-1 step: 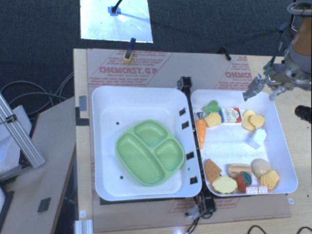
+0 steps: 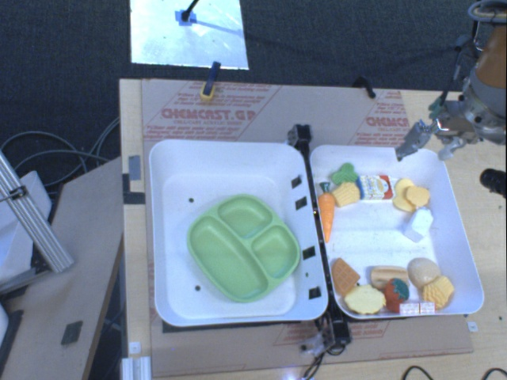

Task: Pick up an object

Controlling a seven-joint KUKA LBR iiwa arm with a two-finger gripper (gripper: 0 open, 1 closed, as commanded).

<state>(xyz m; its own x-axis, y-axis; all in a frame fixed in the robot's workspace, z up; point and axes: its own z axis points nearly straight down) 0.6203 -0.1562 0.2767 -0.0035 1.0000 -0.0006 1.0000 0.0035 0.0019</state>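
The grey two-finger gripper (image 2: 426,139) hangs above the far right corner of the right shallow white bin (image 2: 459,236), its jaws spread with nothing between them. Below lie plastic toy foods: an orange carrot (image 2: 325,214) along the left wall, a green broccoli piece (image 2: 343,172), yellow chips (image 2: 411,195), a white block (image 2: 417,224) and a beige egg (image 2: 422,271). The left white bin (image 2: 174,172) holds a light green divided plate (image 2: 242,246)
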